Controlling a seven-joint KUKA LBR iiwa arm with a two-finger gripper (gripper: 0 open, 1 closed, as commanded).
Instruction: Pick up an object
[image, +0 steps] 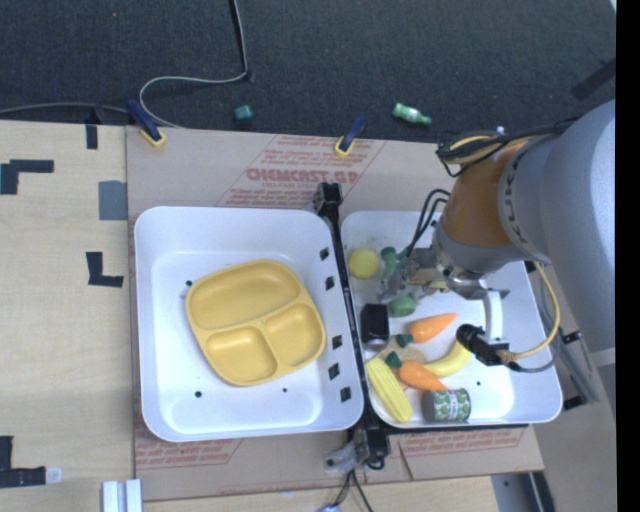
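Within the right bin (535, 395), near its centre, lies an orange carrot (433, 326) with a green end; hand (400, 285) just beside it, grip state indeterminable.

The toys lay in the right bin (520, 400). A yellow lemon (364, 263) sat at eleven o'clock. An orange carrot (432, 327) lay flat in the middle. A banana (449, 360) curved just below it. Yellow corn (389, 388) and a small carrot (420, 376) lay at seven o'clock. A green can (446, 405) lay at six o'clock.

Pincer (400, 283) tips hidden among toys (420, 350)
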